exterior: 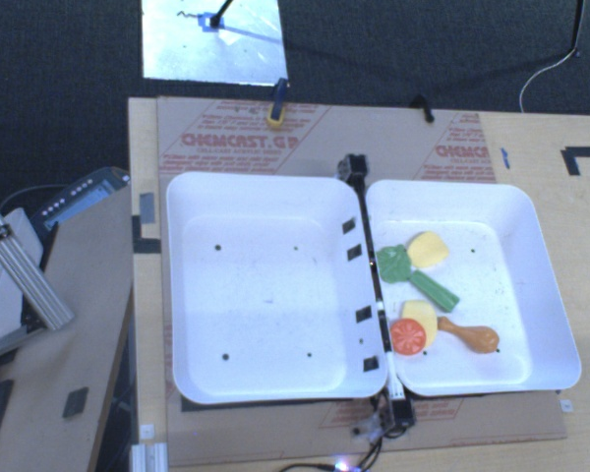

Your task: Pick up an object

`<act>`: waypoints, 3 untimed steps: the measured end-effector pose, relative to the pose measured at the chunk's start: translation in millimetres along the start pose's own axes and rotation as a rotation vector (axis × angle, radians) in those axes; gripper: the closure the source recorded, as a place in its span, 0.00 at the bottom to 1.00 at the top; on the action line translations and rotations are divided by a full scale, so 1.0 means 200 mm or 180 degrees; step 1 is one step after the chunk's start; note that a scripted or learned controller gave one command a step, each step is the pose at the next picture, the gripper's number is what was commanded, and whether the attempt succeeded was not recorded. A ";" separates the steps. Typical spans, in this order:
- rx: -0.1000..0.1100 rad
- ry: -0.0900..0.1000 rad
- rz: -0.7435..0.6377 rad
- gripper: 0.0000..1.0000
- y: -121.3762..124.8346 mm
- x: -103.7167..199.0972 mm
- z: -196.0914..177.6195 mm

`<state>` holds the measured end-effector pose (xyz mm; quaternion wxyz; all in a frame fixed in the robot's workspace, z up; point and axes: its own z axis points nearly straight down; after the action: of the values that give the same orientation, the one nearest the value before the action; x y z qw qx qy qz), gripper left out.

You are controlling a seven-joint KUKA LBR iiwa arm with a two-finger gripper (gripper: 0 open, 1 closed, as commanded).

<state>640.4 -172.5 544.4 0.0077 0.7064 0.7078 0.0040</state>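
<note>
White plastic bins sit side by side on the counter (531,136). In the right bin (531,254), toward its left side (close to the divider), lie a yellow piece (428,250) touching a green paddle-shaped toy (418,274), then a red tomato slice (408,336) overlapping a yellow block (420,315), with a brown drumstick (467,335) just beside. The left bin (265,293) shows bare floor.

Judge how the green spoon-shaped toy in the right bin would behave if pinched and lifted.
The green toy looks like stiff, light plastic, so it probably won't flop. It lies flat, so it's unlikely to roll, though hard to get under. Its head touches the yellow piece, which a push might shift.
</note>
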 end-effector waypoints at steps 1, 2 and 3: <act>0.0085 0.0028 -0.0014 1.00 -0.19 0.21 0.62; 0.0007 0.0006 -0.0012 1.00 -0.14 0.19 0.10; 0.0030 -0.0001 0.0014 1.00 0.15 -0.19 0.05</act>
<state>669.7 -210.6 535.6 0.0044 0.7079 0.7063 0.0006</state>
